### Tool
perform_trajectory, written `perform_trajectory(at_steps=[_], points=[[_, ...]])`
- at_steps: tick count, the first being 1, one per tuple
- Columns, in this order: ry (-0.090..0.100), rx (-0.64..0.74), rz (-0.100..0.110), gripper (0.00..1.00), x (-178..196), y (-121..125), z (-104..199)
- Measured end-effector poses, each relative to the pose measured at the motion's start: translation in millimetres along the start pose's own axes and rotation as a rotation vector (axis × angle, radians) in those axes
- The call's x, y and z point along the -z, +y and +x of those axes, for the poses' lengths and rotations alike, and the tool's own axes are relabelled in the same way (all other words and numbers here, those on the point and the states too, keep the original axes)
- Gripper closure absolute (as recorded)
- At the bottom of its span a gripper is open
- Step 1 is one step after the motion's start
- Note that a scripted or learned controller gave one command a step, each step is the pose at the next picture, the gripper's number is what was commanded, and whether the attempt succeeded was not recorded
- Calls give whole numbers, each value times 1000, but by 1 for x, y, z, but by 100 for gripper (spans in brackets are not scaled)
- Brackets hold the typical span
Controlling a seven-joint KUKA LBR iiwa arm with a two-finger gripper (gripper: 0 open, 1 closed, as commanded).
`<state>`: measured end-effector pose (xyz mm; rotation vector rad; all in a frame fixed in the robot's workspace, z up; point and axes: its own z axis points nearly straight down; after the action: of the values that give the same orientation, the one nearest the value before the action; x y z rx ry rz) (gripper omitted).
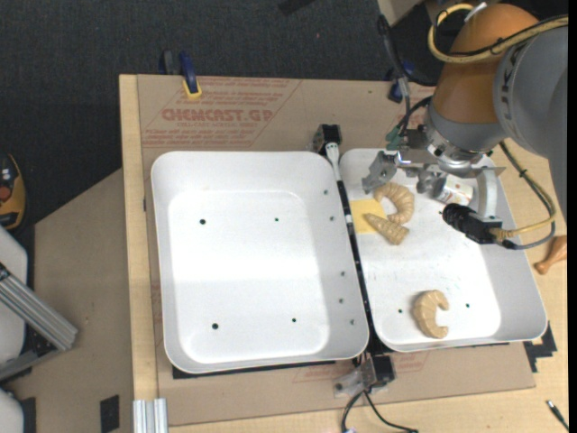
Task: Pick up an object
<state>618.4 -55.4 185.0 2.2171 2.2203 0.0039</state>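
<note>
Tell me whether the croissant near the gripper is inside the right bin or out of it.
Inside. The croissant lies on the right bin floor beside a yellow piece, under the gripper.

There are two shallow white plastic bins on the worktop: the left bin (180, 197) and the right bin (505, 305). In the right bin lie two curved tan croissant-shaped toys, one at the far side (397, 207) and one at the near side (430, 314). Beside the far one lies one flat pale yellow piece (363, 215). There is one grey robot arm with an orange band (478, 52), and it has one pincer (403, 177).
</note>
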Motion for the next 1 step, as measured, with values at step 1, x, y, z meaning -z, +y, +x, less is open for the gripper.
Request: perform_trajectory(at_steps=[1], points=[[1, 3, -2, 0, 0, 51, 27]])
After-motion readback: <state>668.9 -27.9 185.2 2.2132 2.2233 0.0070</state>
